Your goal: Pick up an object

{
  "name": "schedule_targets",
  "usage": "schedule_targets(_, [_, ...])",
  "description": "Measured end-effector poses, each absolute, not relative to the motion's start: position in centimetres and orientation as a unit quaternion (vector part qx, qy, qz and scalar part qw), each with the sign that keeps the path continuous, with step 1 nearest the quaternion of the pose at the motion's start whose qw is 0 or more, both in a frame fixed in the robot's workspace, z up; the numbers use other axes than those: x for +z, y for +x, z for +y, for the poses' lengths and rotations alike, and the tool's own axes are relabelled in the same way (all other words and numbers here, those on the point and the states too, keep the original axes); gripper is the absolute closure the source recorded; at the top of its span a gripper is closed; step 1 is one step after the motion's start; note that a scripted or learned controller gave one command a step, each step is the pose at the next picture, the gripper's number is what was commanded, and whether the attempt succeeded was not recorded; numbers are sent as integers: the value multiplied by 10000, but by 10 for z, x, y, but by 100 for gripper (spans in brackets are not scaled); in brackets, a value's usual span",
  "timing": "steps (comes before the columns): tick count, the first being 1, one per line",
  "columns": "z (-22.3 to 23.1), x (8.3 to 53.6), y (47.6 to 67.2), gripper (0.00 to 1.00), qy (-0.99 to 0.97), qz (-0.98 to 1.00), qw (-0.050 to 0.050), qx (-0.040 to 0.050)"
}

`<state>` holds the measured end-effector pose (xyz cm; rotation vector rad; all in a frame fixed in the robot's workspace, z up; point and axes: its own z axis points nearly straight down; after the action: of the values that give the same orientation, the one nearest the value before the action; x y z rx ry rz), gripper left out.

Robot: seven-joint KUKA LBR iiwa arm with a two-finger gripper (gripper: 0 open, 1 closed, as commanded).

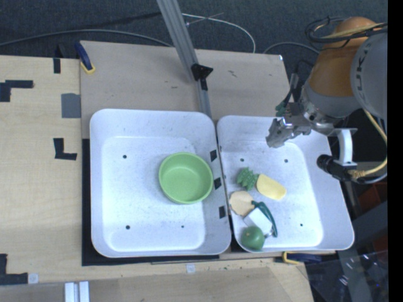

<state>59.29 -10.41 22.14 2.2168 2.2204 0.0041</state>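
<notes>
My gripper [276, 138] hangs over the upper part of the right bin [315, 168], pointing down and to the left. Nothing shows between its fingers. Below it in that bin lie a small green broccoli-like piece [247, 179], a yellow piece [271, 187], a tan round piece [240, 202], a white and green tool-like item [262, 217] and a green ball [253, 237]. These objects cluster in the lower left of the right bin, well below the gripper.
A green bowl [185, 177] sits in the left bin [119, 168], near its right side. A grey pole [179, 36] slants down to the seam between the bins. Cables run along the back of the bench.
</notes>
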Motion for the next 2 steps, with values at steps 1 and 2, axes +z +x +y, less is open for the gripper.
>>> schedule_targets(1, [-54, 213, 576, 100, 7053, 7089, -13, -5])
schedule_targets(2, [-3, 208, 568, 100, 7050, 7092, -18, -7])
